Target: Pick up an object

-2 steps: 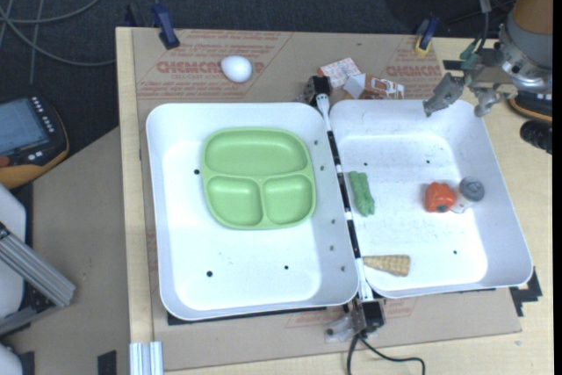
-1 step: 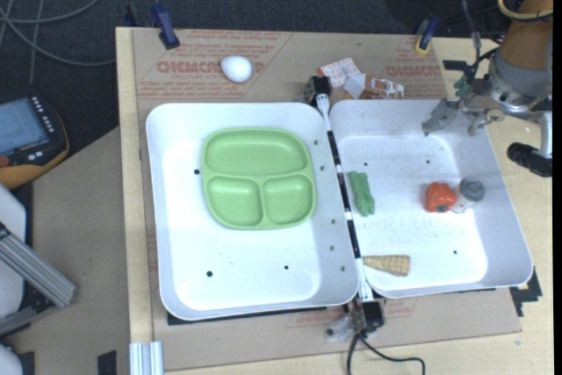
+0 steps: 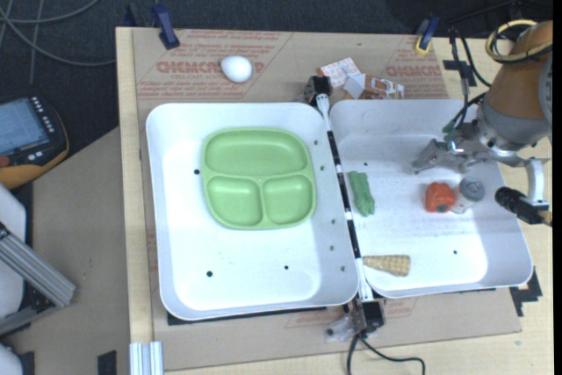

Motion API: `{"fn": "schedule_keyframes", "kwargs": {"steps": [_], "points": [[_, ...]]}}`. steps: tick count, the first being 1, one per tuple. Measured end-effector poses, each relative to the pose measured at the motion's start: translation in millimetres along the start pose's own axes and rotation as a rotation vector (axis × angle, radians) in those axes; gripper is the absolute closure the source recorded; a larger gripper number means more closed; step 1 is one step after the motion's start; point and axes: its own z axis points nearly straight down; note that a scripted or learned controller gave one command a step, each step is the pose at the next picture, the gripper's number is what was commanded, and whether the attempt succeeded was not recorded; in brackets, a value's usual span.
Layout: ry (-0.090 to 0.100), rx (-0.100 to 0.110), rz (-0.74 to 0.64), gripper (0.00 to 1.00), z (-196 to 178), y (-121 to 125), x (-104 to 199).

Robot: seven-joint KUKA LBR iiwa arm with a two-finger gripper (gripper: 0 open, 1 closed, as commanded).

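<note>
In the right bin (image 3: 492, 268), my gripper (image 3: 432, 155) hangs low over the floor in the upper middle, at the end of the grey arm with the orange band (image 3: 518, 88). An orange-red object (image 3: 438, 197) lies just below and right of it, apart from it, with a small grey round piece (image 3: 472, 189) beside it. A green oblong object (image 3: 361, 192) rests near the bin's left wall. Near the front edge lies a tan waffle cone (image 3: 387, 264). I see nothing held by the gripper.
The left bin (image 3: 176, 268) holds a green divided plate (image 3: 259, 176). A white egg-shaped ball (image 3: 235, 68) sits on the cardboard behind that bin. Crumpled wrappers (image 3: 356, 80) lie behind the divider between the bins. Blue clamps (image 3: 163, 24) hold the board's back corners.
</note>
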Motion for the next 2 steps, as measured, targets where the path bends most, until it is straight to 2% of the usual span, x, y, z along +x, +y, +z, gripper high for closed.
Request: {"fn": "schedule_keyframes", "kwargs": {"steps": [1, 2], "points": [[0.000, 0.000, -0.001, 0.00, 0, -30, 49], [0.000, 0.000, 0.001, 0.00, 0, -58, 38]]}}
